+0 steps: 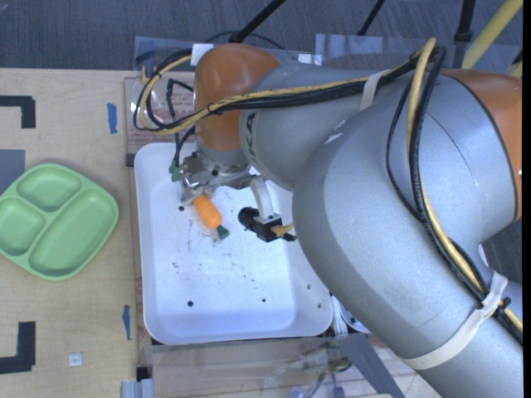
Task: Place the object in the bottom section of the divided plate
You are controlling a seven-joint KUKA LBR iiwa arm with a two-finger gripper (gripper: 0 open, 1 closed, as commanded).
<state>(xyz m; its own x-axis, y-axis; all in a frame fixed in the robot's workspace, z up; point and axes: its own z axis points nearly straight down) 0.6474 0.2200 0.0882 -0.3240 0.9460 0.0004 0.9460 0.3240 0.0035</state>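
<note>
A small orange toy carrot (207, 213) with a green tip lies slantwise in the upper left part of the white bin (216, 305). My gripper (195, 187) hangs right over the carrot's upper end, touching it or very close to it. The arm's bulk hides how the gripper meets the carrot. The green divided plate (55, 220) rests on the wooden bench to the left of the bin, with two small sections at the top and left. Its one large section is at the lower right.
The bin floor carries dark specks and scuff marks. My grey arm (398, 222) covers the right side of the view. Black tape marks (25, 347) and blue tape bits (112, 116) sit on the bench around the plate. Cables (162, 98) loop behind the bin.
</note>
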